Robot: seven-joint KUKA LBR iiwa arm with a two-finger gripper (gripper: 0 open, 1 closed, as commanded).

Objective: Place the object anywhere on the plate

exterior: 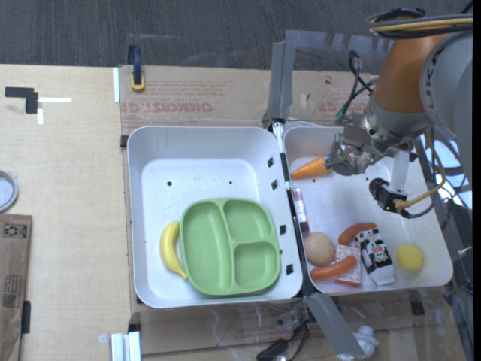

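Camera view: pale wooden tabletop [60, 171] carrying two shallow white bins side by side, with dark floor beyond its far edge. Left bin [150, 149] holds a green three-compartment plate [228, 244] lying flat toward the near wall, and a banana [171, 249] lying just beside the plate's left rim, touching or nearly touching it. Right bin [432, 273] holds a carrot [310, 168] in its far left corner, its thick end pointing toward the jaws [347, 159] of the grey arm with the orange band [406, 74], which reaches in from the right. Whether the jaws are spread or closed, and whether they grip the carrot's end, cannot be told from this angle. Along the near side of the right bin lie a tan ball [319, 247], two red sausages [336, 268], a black-and-white packet [373, 256] and a lemon [409, 256]. Carrot and plate sit in separate bins, well apart.
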